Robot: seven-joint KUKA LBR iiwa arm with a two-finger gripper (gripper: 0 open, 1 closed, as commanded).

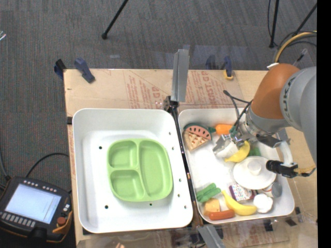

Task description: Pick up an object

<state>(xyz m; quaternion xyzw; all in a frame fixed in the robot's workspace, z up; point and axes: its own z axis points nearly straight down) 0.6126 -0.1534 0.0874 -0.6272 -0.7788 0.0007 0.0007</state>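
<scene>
My gripper (pixel 226 146) hangs low in the right bin (pixel 202 164), at its upper middle, under the grey arm with the orange band (pixel 274 89). A yellow banana (pixel 241 152) lies right against the gripper's right side, and I cannot tell whether it is held. An orange carrot (pixel 223 129) sits just above the gripper. A watermelon slice (pixel 196 136) lies to its left. Below the gripper is a white round lid (pixel 254 172).
The right bin's lower part holds green beans (pixel 208 192), a second banana (pixel 240 206), a purple item (pixel 240 192), a white ball (pixel 262 203) and a red-orange piece (pixel 221 215). The left bin (pixel 88 138) holds a green divided plate (pixel 139 169). A metal post (pixel 180 79) rises between the bins.
</scene>
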